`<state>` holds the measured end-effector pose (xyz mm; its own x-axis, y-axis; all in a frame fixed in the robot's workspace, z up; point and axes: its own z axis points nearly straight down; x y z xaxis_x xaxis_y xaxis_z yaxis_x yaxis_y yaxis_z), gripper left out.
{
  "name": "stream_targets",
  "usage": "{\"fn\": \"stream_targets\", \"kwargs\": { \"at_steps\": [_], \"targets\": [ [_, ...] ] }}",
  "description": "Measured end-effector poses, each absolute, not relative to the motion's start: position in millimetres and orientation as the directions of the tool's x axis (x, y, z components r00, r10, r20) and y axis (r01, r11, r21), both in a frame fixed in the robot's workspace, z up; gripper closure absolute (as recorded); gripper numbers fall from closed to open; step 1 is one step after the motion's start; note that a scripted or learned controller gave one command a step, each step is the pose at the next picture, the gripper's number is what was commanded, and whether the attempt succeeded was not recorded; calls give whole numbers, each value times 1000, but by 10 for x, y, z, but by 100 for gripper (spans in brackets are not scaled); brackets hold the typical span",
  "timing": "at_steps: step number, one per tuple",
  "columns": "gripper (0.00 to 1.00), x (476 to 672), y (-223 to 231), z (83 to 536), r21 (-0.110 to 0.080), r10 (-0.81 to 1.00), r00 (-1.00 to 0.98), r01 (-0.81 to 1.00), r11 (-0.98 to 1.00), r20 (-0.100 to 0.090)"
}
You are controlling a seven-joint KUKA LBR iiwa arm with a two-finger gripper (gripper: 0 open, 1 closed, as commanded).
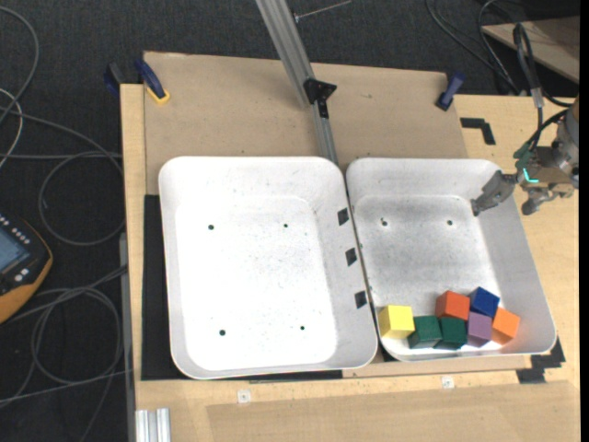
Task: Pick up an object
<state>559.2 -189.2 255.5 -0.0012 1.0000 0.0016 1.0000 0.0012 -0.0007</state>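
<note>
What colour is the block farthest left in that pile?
Yellow, seen in the camera view.

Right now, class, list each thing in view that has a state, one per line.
hand: open, holding nothing, over the right bin's far right rim.
right bin: holds blocks.
blocks: clustered at the near edge, touching.
left bin: upright, beside the right bin.

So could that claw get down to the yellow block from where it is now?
Probably yes. The claw hangs over the right bin's far right edge, and the yellow block sits at the end of the cluster near the front wall, its top uncovered, with bare bin floor between them.
</note>
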Motion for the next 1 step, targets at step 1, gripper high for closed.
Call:
{"fn": "stream_targets", "kwargs": {
  "at_steps": [1],
  "targets": [
    [0,5541,-1841,2112,-5,1000,-1,1000,1,2]
  ]
}}
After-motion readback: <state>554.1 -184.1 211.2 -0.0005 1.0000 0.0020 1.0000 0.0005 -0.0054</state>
